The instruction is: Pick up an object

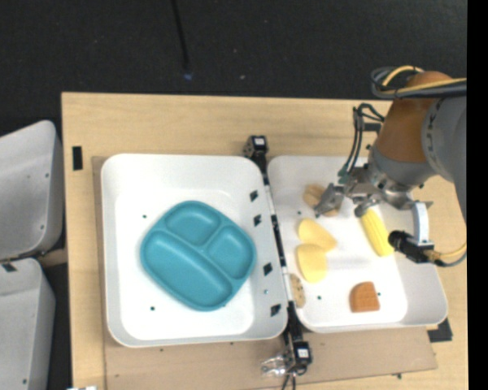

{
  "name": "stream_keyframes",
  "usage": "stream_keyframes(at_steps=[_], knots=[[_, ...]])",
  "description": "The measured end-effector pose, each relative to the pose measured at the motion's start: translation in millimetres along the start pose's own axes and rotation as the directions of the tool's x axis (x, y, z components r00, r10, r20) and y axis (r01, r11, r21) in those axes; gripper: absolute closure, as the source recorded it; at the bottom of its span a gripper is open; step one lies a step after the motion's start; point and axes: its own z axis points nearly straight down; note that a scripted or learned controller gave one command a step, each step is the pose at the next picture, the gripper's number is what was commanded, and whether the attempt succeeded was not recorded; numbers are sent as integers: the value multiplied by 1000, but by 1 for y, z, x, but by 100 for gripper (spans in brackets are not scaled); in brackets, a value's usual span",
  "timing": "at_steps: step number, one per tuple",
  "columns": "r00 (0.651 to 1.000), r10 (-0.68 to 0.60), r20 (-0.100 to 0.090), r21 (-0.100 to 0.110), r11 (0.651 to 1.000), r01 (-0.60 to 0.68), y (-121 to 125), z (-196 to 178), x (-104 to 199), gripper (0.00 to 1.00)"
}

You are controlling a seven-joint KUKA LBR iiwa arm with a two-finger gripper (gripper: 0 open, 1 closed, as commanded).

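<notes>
Camera view puts the jaws [371, 207] low over the right bin [419, 303], in the right half of the frame, with the grey arm [411, 136] and its orange band reaching in from the right edge. Whether the jaws are open or closed I cannot tell; the metal parts around them blur together. A yellow corn cob [376, 230] lies directly beneath them, slanting down toward the right, its upper end touching or tucked under the wrist hardware; no grip on it can be made out. Just left of the jaws sits a small tan food piece [313, 195] near the bin's upper left. Below that, two pale yellow pieces, the upper one [316, 234] touching the lower one [312, 262], rest left of the bin's centre. An orange-brown piece [364, 297] lies apart from them near the bin's lower edge. A small speckled brown item [296, 289] rests against the divider between the bins. Across the divider, the left bin [122, 315] holds a teal compartment plate [197, 254], lying flat near its middle. Both bins sit on the wooden table [187, 120].
</notes>
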Motion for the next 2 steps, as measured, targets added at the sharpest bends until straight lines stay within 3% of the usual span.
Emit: stream_keyframes(at_steps=[1,2], knots=[[1000,3,1,-6,1000,-3,1,-13,-1,100],[1000,3,0,-9,1000,-3,4,-77,-8,100]])
